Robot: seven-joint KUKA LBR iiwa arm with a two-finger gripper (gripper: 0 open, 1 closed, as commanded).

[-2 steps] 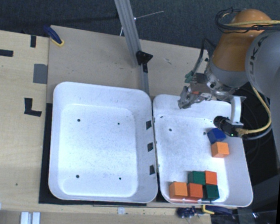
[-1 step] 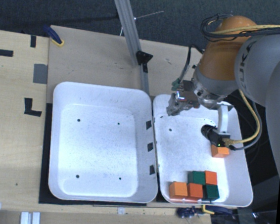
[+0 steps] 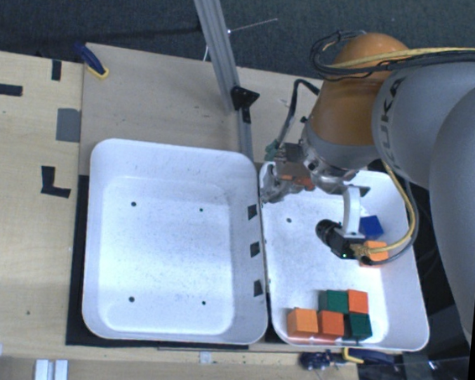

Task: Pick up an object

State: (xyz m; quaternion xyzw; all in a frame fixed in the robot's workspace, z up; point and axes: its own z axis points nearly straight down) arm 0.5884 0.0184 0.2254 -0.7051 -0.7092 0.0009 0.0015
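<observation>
My gripper (image 3: pixel 282 181) hangs low over the far left corner of the right bin (image 3: pixel 299 250), close to the wall shared with the left bin. The orange band and wrist sit just above it and hide its tip. A blue block (image 3: pixel 370 225) lies to its right, partly behind the wrist hardware. Along the bin's near edge sits a cluster of blocks: an orange block (image 3: pixel 302 321), a second orange one (image 3: pixel 331 323), a green one (image 3: pixel 335 301), a third orange one (image 3: pixel 358 301) and a dark green one (image 3: pixel 359 325).
The left bin (image 3: pixel 100 213) stands beside the right one, sharing a raised wall. A slanted metal bar (image 3: pixel 223 48) runs from the top down to the bins' far junction. The grey arm covers the right bin's far right side.
</observation>
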